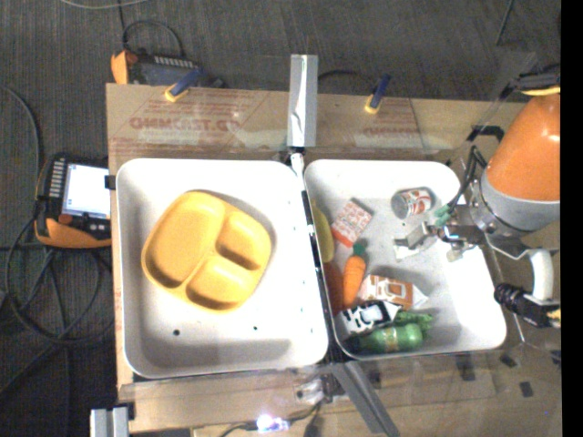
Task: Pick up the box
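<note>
Jaws (421, 238) hover near red-white box (352, 218), upright can (413, 202).

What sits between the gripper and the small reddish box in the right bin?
In the camera view, bare white bin floor separates the gripper from the box; the can lies just above that line.

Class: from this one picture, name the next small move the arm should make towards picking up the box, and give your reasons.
Probably slide the gripper a little further left, towards the small red and white box near the right bin's left wall. The gripper sits mid-bin, apart from the box, with the can just above it, so it likely needs to line up over the box before descending.
</note>
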Motion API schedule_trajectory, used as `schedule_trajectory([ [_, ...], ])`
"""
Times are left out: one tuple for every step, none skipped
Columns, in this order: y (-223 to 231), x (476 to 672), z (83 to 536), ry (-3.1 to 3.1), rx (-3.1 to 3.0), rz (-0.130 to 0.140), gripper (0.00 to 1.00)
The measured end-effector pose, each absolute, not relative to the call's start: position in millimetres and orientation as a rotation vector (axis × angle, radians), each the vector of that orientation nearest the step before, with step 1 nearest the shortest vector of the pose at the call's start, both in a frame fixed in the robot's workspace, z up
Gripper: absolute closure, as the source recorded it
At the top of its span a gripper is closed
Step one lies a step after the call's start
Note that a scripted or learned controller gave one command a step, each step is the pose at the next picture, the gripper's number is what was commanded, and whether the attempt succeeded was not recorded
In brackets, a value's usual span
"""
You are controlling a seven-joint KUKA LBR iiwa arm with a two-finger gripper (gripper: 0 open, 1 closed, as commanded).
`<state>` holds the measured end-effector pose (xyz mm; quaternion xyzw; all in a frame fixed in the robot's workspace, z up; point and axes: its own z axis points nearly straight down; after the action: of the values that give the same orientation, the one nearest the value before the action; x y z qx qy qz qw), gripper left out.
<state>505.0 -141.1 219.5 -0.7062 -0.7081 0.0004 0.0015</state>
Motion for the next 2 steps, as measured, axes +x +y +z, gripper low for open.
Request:
schedule_trajectory([
  [-109,544.1,94,-2.165,-2.277,0.0,0.0],
  [-143,614.6,161,-2.071,-2.364,0.006,0.0],
])
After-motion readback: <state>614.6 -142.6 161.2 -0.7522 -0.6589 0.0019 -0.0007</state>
